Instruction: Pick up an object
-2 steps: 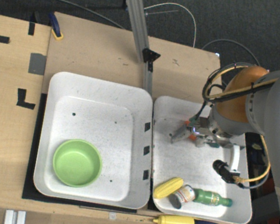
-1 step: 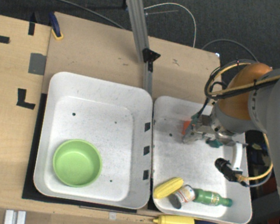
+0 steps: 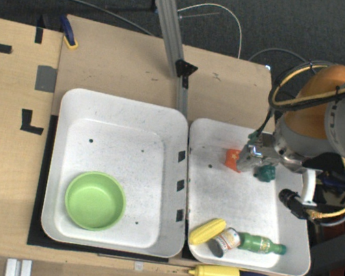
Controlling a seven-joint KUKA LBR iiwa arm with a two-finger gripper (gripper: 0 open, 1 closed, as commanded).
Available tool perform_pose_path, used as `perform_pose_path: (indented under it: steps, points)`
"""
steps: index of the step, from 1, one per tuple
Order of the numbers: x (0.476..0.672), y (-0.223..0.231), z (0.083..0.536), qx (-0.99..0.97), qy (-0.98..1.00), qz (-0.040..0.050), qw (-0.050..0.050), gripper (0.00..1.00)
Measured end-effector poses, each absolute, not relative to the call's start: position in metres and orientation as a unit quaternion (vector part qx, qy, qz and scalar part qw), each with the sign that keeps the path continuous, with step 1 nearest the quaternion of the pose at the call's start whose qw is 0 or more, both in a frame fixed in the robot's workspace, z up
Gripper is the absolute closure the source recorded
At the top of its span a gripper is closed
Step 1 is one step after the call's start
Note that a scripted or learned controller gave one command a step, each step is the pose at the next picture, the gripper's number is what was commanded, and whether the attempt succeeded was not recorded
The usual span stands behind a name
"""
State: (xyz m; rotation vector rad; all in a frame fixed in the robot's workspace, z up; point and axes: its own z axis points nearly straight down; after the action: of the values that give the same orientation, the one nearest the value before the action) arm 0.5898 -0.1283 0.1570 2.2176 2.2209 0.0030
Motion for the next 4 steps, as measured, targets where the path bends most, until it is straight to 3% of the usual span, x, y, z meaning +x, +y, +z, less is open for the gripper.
perform_pose_path:
  steps: [3,4]
  points:
    - [0.587,-0.113,0.286,0.706,0.708,0.0006,0.001,1.00]
    - [0.570,-0.055,0.281,0.705,0.709,-0.0002,-0.001,1.00]
